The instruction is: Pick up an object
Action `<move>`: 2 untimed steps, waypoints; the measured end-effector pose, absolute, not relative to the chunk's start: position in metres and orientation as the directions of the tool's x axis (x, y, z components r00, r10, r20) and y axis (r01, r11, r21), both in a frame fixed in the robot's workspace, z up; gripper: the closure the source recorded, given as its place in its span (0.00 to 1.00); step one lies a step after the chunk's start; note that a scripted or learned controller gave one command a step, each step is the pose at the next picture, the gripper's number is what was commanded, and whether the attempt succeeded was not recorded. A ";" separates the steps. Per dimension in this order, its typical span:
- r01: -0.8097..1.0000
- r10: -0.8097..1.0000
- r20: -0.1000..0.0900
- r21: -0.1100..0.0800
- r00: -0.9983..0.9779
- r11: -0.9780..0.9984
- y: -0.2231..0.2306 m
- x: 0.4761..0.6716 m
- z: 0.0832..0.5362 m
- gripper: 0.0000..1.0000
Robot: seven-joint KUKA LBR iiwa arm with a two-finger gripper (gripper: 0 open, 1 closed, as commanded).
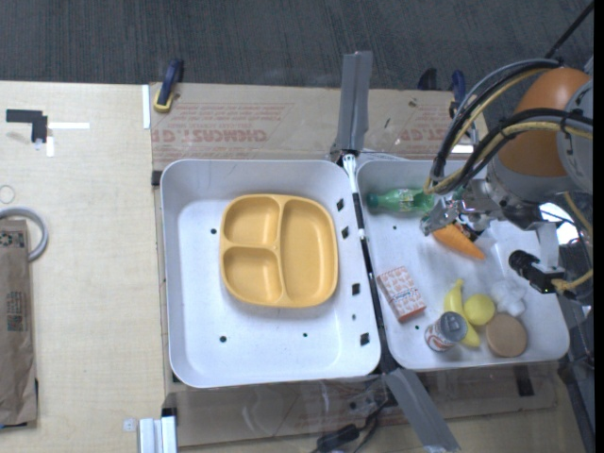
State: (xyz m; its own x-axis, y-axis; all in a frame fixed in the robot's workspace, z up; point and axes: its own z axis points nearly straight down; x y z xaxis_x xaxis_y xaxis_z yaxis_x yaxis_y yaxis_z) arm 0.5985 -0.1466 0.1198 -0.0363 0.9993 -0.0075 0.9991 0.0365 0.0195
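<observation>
Pale wooden bench (pixel 85 253): two shallow white plastic bins, left (pixel 189 347) and right (pixel 557 343), side by side; brown paper bag (pixel 14 328), possibly, at left edge.

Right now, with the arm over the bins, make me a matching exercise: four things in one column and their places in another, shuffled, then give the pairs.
Things:
1. yellow plate
2. green bottle
3. small box
4. carrot

Places:
A. along the far wall of the right bin
B. right bin, close to the divider between the bins
C. middle of the left bin
D. right bin, at the gripper

Pairs: 1-C, 2-A, 3-B, 4-D
</observation>
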 end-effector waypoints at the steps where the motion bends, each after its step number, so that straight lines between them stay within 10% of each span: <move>1: 0.963 0.963 -0.028 0.032 -0.268 0.269 -0.153 0.587 0.109 0.00; 2: 0.959 0.959 -0.002 0.001 -0.284 0.284 -0.181 0.574 0.129 0.00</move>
State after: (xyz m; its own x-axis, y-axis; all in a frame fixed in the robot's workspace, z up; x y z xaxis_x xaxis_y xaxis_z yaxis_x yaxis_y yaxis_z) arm 0.5743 -0.1811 0.1290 -0.2836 0.9589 -0.0021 0.9589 0.2836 0.0008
